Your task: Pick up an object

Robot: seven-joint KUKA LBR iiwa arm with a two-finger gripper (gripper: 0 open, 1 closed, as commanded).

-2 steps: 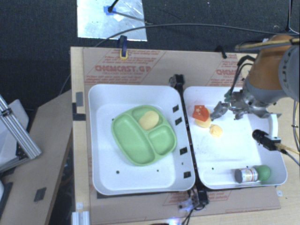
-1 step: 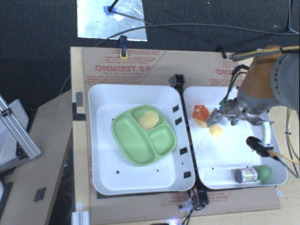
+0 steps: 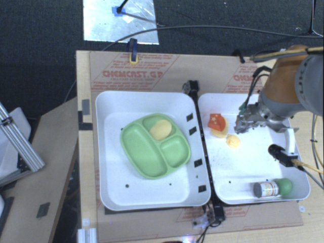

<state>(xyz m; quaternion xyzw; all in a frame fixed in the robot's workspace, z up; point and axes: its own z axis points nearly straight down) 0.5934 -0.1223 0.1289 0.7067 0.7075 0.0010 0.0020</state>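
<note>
Single fixed camera, mounted above the bench, looked down at a slant; both white bins were framed side by side, the left bin near the picture's centre, the right bin toward its right side; the bench's far edge lay toward the top of the frame, its near edge at the bottom; dark floor showed beyond; distance moderate, whole bench in view; the arm entered from the right.

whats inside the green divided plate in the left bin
One pale yellow lump sits in the green plate's upper compartment; the other compartments look bare. Whatever lies under the plate is covered.
</note>
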